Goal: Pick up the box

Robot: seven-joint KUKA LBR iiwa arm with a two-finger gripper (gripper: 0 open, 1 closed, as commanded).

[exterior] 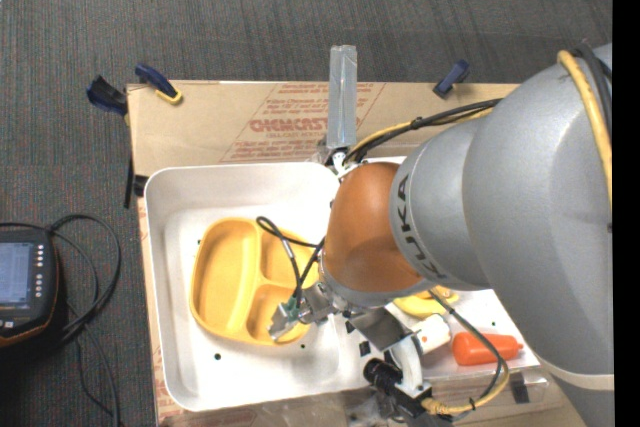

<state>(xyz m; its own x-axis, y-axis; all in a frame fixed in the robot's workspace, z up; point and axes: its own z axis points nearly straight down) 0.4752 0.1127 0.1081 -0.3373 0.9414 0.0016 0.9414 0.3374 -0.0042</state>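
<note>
Arm [480, 205] bends low over both bins, gripper [290, 315] at the yellow tray's [230, 285] near-right rim in the left bin [165, 215]; jaws' state unclear

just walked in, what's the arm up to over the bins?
The KUKA arm reaches in from the right and hangs low over the seam between the two white bins. Its gripper sits at the near right edge of the yellow divided tray in the left bin. An orange object lies in the right bin. Nothing visibly held; no box is clearly identifiable.
</note>
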